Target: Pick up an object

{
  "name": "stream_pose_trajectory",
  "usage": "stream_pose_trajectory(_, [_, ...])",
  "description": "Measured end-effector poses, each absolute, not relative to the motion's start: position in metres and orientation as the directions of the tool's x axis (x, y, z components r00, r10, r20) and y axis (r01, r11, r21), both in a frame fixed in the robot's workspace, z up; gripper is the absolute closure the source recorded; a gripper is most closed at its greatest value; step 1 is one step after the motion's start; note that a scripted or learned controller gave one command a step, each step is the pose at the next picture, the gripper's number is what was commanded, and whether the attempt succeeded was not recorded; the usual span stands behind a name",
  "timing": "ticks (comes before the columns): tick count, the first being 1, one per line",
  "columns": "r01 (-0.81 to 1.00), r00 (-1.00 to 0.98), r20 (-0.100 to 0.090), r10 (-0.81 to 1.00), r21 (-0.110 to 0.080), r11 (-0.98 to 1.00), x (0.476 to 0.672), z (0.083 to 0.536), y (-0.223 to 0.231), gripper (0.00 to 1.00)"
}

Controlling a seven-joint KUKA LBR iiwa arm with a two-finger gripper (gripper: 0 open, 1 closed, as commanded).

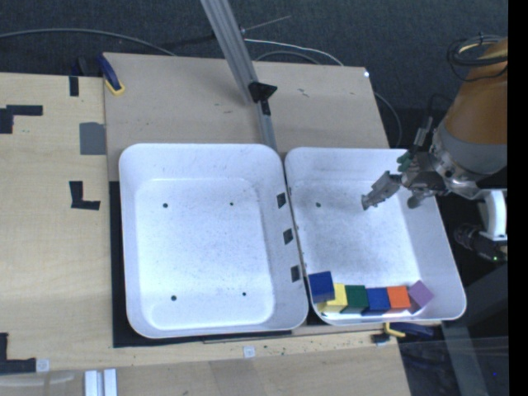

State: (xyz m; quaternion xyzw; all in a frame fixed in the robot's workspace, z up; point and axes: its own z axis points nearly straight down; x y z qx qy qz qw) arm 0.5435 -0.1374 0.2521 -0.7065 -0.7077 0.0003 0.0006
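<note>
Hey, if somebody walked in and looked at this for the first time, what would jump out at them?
Probably the row of coloured blocks packed along the near edge of the right bin: blue, yellow, green, blue, orange and purple. Next, the grey arm with its orange band, reaching in from the right with its tool above that bin's far side, well away from the blocks. The left bin sits alongside.
</note>
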Motion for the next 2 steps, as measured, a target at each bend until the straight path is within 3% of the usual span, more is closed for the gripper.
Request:
stream_pose_trajectory(1, [1.0,-0.007,0.001,1.0,0.006,0.007,0.525,0.322,-0.084,0.0])
stream_pose_trajectory(2, [1.0,-0.003,-0.001,1.0,0.003,0.003,0.564,0.337,-0.104,0.0])
